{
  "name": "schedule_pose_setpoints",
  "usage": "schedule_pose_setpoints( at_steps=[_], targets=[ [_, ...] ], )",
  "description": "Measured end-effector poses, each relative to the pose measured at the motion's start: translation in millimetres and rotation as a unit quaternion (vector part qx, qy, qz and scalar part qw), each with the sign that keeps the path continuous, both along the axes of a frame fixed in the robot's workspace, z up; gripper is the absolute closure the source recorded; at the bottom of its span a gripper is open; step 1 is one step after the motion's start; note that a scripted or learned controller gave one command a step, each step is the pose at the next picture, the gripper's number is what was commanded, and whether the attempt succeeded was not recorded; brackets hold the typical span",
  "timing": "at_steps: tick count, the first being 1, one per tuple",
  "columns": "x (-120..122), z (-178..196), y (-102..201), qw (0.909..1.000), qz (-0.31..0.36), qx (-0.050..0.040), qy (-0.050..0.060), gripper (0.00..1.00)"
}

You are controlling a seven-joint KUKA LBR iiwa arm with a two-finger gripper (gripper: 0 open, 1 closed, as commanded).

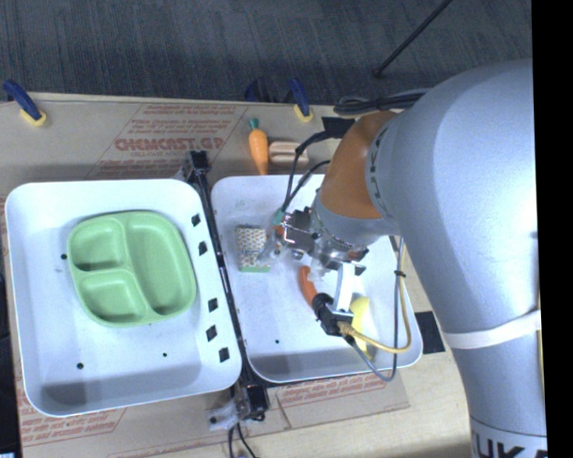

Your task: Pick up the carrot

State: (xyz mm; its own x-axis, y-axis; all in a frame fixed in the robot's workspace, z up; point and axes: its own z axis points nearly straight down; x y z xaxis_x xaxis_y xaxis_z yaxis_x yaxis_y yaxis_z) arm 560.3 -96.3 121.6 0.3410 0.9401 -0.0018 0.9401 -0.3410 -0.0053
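Brown printed board (161,134) covers our bench, pinned at its far edge by blue clamps (25,103), and two shallow white bins sit on it side by side. We find the orange toy carrot with a green top (257,151) outside both bins. It lies on the board just behind the far rim of the right bin (271,332), with a pale tan cylinder (284,154) just beside it.

Our gripper (291,234) hangs low over the middle of the right bin, well apart from the carrot. We cannot tell whether the claw is spread or closed, because the wrist hides it from above. We judge it sits there because a small orange piece (307,285) lies in the bin just beside it. We cannot make out what that piece is.

A small grey mesh-patterned scrap (252,246) lies near the gripper on the side toward the left bin (25,279), and a yellow lump (363,315) lies toward the bin's near corner. A pale green divided plate (133,266) rests in the left bin, out of the way. To reach the carrot we would have to clear the bin's far rim, and the tan cylinder would crowd a grasp from that side.
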Motion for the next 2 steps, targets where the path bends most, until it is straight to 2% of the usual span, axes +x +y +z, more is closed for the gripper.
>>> schedule_pose_setpoints(
  at_steps=[1, 2],
  targets=[
    [0.4, 10.4, 0.9, 1.0000, 0.002, 0.0013, 0.001, 1.00],
    [0.2, 10.0, 0.9, 1.0000, 0.003, 0.0013, 0.001, 0.00]
  ],
)
